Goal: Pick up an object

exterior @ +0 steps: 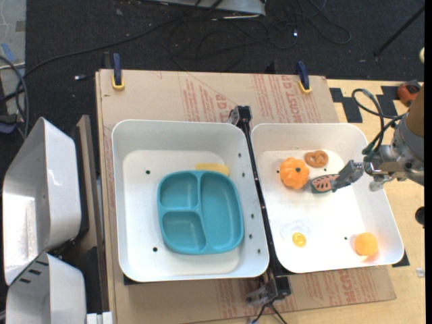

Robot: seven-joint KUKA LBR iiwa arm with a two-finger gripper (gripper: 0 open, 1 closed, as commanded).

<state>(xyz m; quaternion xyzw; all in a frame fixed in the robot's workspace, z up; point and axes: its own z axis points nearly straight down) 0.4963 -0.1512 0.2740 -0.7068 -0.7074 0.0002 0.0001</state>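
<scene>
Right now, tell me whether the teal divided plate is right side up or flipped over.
Right side up. The teal divided plate in the left bin shows its three hollow compartments and the ridges between them facing the camera.

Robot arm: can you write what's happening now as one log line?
pincer at watermelon-slice toy | right bin | pumpkin, pretzel close by | grasp unconfirmed

A robotics lab bench is showing here: a cardboard sheet [202,93] is sitting clamped by blue-and-yellow clamps [117,71], cables [202,32] are trailing over dark carpet, and two white bins [128,140] are lying under a fixed overhead camera
</scene>
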